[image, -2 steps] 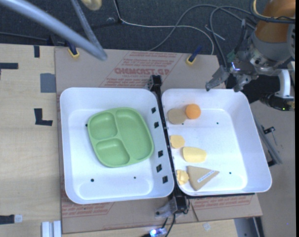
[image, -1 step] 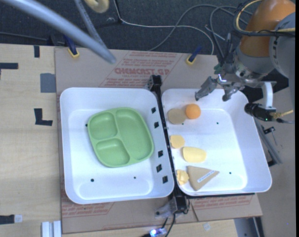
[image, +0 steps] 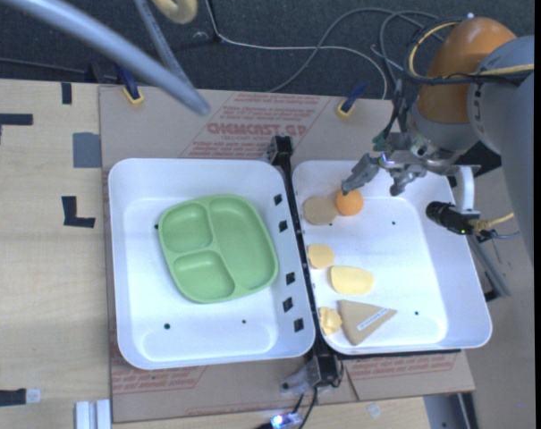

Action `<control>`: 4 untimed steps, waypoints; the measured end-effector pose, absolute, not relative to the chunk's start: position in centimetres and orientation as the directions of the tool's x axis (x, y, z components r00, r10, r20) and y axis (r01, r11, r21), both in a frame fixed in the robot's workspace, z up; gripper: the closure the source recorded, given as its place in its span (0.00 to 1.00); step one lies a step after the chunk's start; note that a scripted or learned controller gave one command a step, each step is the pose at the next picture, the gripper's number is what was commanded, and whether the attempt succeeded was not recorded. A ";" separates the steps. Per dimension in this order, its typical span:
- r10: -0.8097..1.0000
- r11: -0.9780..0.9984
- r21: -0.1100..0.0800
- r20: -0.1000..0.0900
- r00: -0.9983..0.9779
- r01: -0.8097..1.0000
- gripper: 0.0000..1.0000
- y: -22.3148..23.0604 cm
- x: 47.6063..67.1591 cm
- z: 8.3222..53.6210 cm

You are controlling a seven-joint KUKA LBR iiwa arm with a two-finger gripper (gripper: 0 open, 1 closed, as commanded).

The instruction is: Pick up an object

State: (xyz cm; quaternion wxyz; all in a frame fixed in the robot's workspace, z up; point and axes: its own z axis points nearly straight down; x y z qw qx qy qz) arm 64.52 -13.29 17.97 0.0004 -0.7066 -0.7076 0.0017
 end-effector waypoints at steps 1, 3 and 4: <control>1.000 0.001 -0.005 -0.002 -0.001 1.000 0.00 -13.7 64.7 11.7; 1.000 0.002 0.001 0.000 -0.002 1.000 1.00 -13.3 65.3 17.3; 1.000 0.002 0.004 0.000 -0.002 1.000 1.00 -12.5 65.2 23.3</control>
